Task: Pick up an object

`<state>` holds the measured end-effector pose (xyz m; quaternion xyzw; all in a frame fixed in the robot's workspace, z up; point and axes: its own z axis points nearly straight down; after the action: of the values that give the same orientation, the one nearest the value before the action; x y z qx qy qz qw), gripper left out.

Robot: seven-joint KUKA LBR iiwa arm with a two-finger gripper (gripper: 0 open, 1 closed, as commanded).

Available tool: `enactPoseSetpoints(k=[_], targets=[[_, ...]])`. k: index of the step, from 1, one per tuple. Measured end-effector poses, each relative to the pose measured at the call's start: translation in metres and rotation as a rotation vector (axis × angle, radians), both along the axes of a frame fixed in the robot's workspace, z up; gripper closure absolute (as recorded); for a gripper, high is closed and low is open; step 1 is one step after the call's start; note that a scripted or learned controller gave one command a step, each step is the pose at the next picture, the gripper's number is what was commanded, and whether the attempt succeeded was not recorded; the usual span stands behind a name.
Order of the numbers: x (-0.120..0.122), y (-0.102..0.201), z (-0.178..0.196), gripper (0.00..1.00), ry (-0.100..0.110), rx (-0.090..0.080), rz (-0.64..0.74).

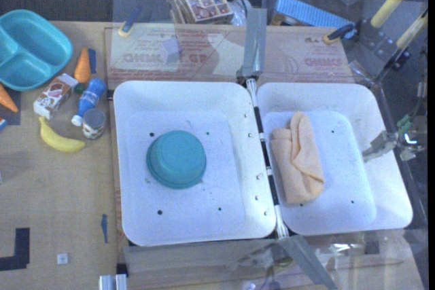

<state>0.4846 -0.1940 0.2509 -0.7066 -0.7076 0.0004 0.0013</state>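
On your left, a banana (60,138) and a small bottle (89,100) lie on the bench (54,214) beside the bins. The left bin (136,105) holds an upturned teal bowl (177,159). In the right bin (353,105) a folded peach cloth (299,158) lies near its left wall. The gripper (380,145) sits at that bin's right rim, apart from the cloth; you cannot tell its state.

At the frame's right edge, beside the right bin (380,112), a small metallic part (380,144) is too blurred to identify. An orange item (7,100) on the bench's left is cut off.
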Motion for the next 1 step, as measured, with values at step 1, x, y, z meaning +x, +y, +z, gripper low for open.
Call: enactPoseSetpoints(k=[1], targets=[[0.0206, 0.0674, -0.0911, 0.00, -0.002, -0.001, 0.109]])
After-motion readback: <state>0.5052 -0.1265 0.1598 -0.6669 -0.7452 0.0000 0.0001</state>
